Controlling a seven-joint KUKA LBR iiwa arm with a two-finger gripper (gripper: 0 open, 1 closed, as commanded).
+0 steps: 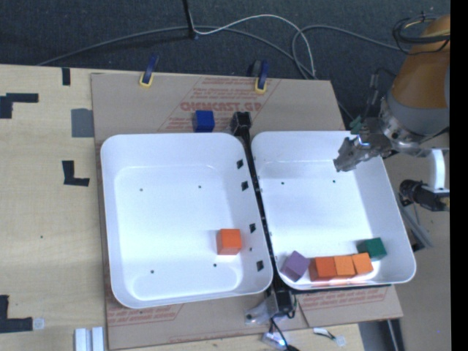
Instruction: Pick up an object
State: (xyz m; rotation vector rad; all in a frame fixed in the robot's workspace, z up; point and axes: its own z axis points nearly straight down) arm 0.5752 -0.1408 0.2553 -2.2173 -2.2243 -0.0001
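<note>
Nearest the camera, along the front wall of the right shallow white plastic bin, sits a row of small blocks: a purple cube tilted by the front left corner, two orange cubes touching side by side, a lighter orange block against them, and a dark green block just behind that one, near the right wall. The rest of that bin's floor is open white. In the left shallow white plastic bin, a single orange cube stands towards the front right, just inside the dividing edge, with wide bare floor to its left and behind. Farther back, the grey two-finger gripper hangs over the right bin's rear right corner, apart from every block; whether its fingers are spread or pressed together I cannot tell. Beyond the bins, a small blue cube rests on the brown cardboard sheet.
</note>
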